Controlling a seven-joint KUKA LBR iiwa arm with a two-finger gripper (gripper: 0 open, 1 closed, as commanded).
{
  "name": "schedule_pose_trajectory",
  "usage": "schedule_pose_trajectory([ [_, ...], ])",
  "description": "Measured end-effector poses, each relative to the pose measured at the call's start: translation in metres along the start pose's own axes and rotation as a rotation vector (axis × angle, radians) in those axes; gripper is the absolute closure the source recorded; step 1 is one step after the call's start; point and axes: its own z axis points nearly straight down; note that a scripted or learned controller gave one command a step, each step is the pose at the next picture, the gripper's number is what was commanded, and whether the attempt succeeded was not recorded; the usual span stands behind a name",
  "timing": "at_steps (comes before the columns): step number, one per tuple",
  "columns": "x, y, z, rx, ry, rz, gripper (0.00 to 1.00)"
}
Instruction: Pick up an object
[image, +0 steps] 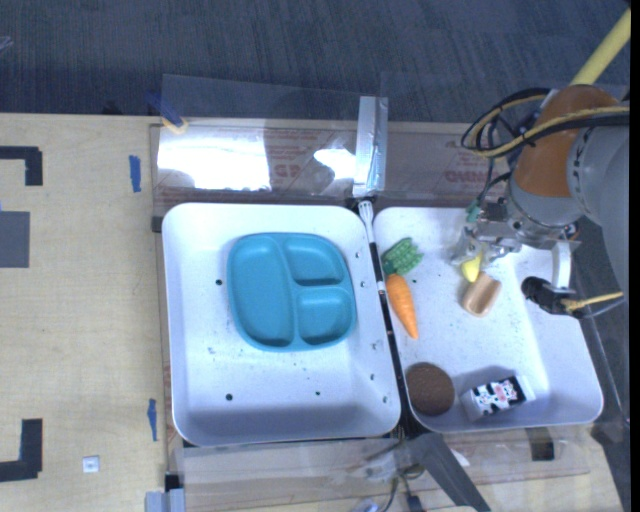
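The gripper (478, 245) hangs at upper right over a yellow piece (471, 268); I cannot tell its opening. The tan cylinder (481, 295) touching it may get pushed aside.

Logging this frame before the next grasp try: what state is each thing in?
blue tray: flat in left bin, compartments bare.
carrot: lying in right bin.
brown ball: resting near right bin's front edge.
black-and-white toy: lying on its side.
tan cylinder: lying below gripper.
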Motion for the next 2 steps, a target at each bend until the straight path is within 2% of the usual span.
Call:
schedule_pose_trajectory([
  [1, -0.005, -0.044, -0.037, -0.003, 0.001, -0.130, 1.00],
  [2, 0.086, 0.003, -0.091, -0.010, 0.002, -0.198, 1.00],
])
